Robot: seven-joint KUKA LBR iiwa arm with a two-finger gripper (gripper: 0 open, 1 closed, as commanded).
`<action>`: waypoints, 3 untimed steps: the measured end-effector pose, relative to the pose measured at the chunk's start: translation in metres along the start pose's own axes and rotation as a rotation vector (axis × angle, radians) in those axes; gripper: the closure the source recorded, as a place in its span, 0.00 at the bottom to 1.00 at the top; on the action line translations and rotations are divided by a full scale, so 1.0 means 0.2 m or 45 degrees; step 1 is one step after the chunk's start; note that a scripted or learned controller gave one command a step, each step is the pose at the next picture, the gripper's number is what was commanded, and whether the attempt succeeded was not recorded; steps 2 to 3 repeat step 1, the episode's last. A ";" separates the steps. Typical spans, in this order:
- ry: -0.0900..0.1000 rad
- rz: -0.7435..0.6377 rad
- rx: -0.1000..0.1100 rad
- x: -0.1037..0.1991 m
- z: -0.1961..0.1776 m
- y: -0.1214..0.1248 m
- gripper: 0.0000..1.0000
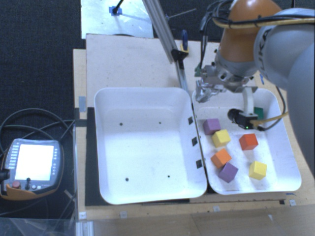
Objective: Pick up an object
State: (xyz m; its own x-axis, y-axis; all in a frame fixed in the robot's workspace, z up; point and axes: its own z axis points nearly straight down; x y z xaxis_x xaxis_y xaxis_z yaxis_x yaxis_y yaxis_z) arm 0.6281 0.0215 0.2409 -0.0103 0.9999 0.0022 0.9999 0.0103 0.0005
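In the right bin [293,180] lie several small cubes. A purple cube [211,126] is nearest the bin's back left, with a yellow cube [221,137] just in front of it. Further forward are an orange cube [221,158] and a second purple cube [228,172]. A red cube [248,141] and another yellow cube [257,170] sit more to the right. A green cube [258,113] at the back is half hidden by a black part of the wrist. My gripper [204,92] hangs over the bin's back left corner, above and behind the purple cube, with nothing seen in it.
The left bin [147,146] adjoins the right one along a shared rim with black tabs. A slanted metal pole [160,21] crosses behind the bins. A teach pendant [32,168] lies off the bench at far left. The arm's bulk covers the right bin's back right.
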 end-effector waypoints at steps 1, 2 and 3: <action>0.000 0.000 -0.003 0.23 0.03 0.05 1.00; 0.000 0.000 -0.003 0.23 0.03 0.05 1.00; 0.000 0.000 -0.003 0.23 0.03 0.05 1.00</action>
